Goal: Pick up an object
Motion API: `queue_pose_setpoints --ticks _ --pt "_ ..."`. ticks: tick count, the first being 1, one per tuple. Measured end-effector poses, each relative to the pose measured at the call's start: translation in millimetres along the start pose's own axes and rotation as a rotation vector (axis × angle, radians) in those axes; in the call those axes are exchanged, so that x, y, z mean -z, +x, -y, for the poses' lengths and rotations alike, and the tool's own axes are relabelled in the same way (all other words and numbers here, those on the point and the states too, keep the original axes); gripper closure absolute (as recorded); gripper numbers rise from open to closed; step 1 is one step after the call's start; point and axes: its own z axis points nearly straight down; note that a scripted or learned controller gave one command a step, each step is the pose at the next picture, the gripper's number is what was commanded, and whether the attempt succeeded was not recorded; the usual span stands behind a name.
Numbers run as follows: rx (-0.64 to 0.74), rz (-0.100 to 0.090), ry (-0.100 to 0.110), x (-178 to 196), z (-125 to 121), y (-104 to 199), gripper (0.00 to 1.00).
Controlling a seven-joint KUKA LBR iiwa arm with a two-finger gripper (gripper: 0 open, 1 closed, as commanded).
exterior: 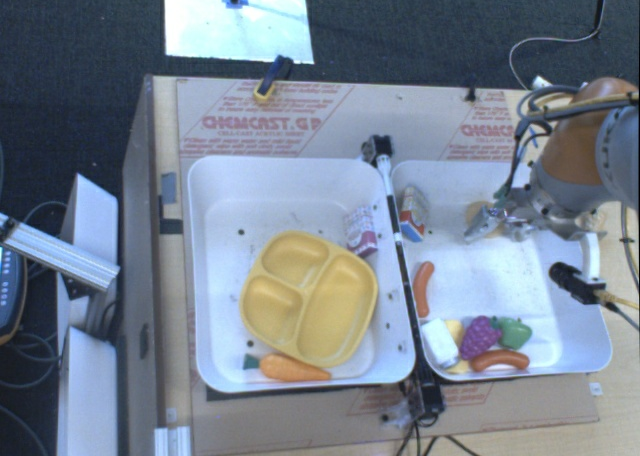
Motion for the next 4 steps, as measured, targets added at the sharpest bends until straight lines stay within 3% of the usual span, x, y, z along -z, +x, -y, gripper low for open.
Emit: queue_pose_setpoints --ticks 1,2,3,4 --pt "0.001 0.001 -0.004 1.7 -52.4 7.7 0.0" --pt "-0.001 0.002 -0.003 1.9 -42.3 7.9 0.0" --pt "0.003 0.004 -0.015 17.3 -46.1 7.8 1.0" --pt "-0.002 0.003 -0.005 87.5 2.3 -27.0 1.0"
